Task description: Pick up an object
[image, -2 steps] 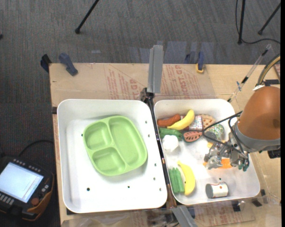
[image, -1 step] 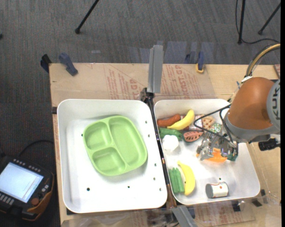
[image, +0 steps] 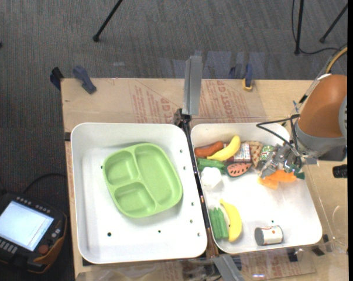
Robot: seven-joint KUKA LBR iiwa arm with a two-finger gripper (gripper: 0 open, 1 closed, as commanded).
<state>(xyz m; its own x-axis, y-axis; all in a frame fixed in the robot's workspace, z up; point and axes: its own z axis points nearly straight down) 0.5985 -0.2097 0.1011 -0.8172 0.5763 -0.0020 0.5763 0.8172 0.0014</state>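
Fingers [image: 271, 167] of the gripper [image: 277, 171] were seen low over the orange toy [image: 277, 180] by the right bin's [image: 293, 239] far wall, but whether they were spread or pinched could not be told. A clean pick, it was judged, would be served by centring on the toy, kept clear of the watermelon slice [image: 239, 169].

grey arm from the right, claw [image: 277, 164] low, angled left

Grey arm [image: 322, 139] with rounded orange band [image: 324, 107] above wrist. Thin dark cables looping off wrist area. End effector [image: 280, 164] small, metallic grey, with dark fittings and greenish specks; finer detail too blurred to resolve.
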